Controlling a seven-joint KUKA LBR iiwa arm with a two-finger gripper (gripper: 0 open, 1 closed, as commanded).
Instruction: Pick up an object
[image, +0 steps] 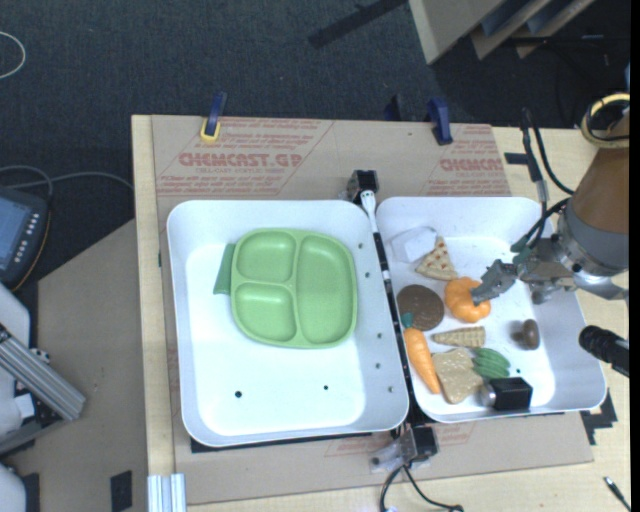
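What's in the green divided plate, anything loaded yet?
Empty. All three compartments of the green plate show bare green. It lies flat in the left bin; the toy food sits in the right bin.

Right-hand bin (560, 395) contents, all lying flat and loose: orange round fruit (461, 298) near centre, touching the tip of the tool (492, 284); brown round cookie (420, 307) just left of it; triangular cracker (436, 263) above, beside a pale wrapped piece (411, 243). Lower row: carrot (423, 360) lying lengthwise by the left wall, tan wedge (459, 338) and toast slice (457, 376) beside it, green ridged piece (491, 362) and black block (511, 393) towards the front edge. Small dark brown lump (526, 334) apart on the right.
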